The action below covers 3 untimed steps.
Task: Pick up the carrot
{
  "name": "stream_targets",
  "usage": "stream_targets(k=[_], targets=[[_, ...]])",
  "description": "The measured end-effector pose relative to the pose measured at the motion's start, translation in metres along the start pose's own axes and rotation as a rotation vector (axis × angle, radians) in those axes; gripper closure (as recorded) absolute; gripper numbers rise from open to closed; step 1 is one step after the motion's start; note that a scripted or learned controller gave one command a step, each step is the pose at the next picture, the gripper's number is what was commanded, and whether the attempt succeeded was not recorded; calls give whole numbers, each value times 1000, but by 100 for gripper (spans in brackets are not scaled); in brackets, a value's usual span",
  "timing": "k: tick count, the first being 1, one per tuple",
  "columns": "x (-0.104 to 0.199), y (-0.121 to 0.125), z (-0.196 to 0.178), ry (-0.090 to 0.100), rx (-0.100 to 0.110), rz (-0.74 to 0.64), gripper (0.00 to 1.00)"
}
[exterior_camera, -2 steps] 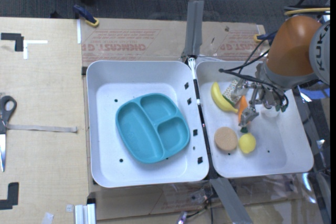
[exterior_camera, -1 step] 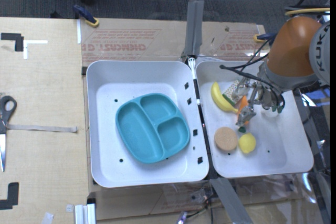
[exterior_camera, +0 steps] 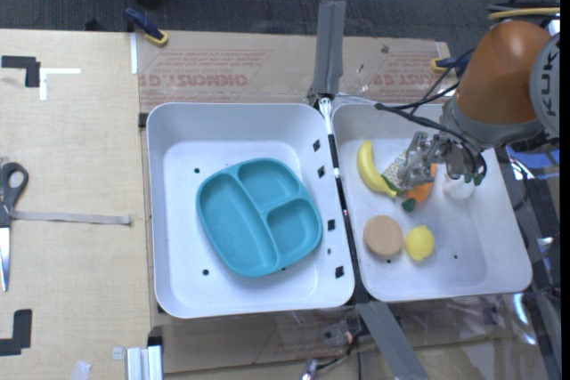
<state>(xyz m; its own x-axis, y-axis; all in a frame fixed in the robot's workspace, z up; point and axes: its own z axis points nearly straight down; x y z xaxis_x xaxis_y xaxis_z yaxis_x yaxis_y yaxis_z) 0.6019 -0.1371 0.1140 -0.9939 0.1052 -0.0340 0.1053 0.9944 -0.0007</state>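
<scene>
My gripper [exterior_camera: 419, 166] is down in the right bin [exterior_camera: 481, 267], right over the carrot [exterior_camera: 419, 190]. The carrot lies on the bin floor, orange body with a green tip pointing toward the lower left, just right of the banana [exterior_camera: 370, 168]. I can't tell from this angle how my gripper is set, or whether it has the carrot; the carrot looks to be resting on the bin floor, so I'd call it at the grasp stage, not lifted. Left to do: confirm the grip and raise it clear.

Neighbours: the banana sits just beside the carrot, so some risk of nudging it. The tan round disc [exterior_camera: 384, 236] and yellow lemon [exterior_camera: 419, 242] sit nearer the front of the bin, apart from the carrot.

Surface: smooth white plastic, shallow walls. The left bin [exterior_camera: 169, 218] has a blue divided plate [exterior_camera: 258, 215]. Bench is cardboard and light wood, scissors [exterior_camera: 9, 218] at far left, dark carpet beyond.
</scene>
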Motion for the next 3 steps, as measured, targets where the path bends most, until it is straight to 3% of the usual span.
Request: stream_targets(k=[1,2,3], targets=[[73,57,-81,30,-3,-111,100],[111,19,-117,28,-7,-400,100],[45,25,20,29,-7,-332,100]])
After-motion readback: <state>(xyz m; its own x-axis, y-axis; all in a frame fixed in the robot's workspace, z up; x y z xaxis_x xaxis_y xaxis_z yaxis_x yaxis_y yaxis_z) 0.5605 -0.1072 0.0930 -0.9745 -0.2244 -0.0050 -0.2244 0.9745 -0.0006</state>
